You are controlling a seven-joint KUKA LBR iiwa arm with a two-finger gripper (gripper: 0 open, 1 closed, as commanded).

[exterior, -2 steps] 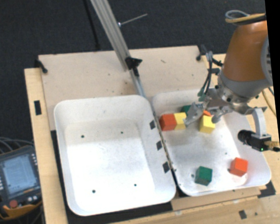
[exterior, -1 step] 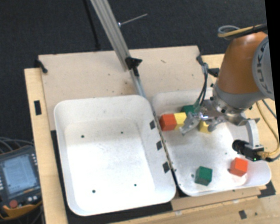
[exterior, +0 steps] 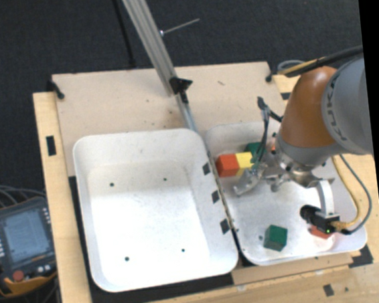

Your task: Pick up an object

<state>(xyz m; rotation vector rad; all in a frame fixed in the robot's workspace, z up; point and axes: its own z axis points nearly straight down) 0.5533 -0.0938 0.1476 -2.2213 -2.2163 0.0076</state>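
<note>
We find the hand (exterior: 248,183) low over the right bin (exterior: 250,216), in its far left part, reaching in from the right under the grey arm (exterior: 347,111) with its orange band. From this angle we cannot tell whether the hand is apart or together, and we see nothing held in it.

Just beyond the hand, toward the far left corner of that bin, an orange block (exterior: 227,165) and a yellow block (exterior: 243,160) lie side by side and touching. A small green piece (exterior: 255,150) sits right behind the yellow one, partly hidden by the wrist. The hand is just beside these blocks; we cannot tell whether it touches them.

A green block (exterior: 275,237) lies alone near the front edge of the right bin, well apart from the hand. At the bin's front right corner we make out a small red thing (exterior: 317,233), mostly hidden.

Both bins rest side by side on the tabletop (exterior: 103,102), the left bin (exterior: 148,205) touching the right one along their shared edge. A metal rail (exterior: 149,37) slants in from the top to the gap between them.
</note>
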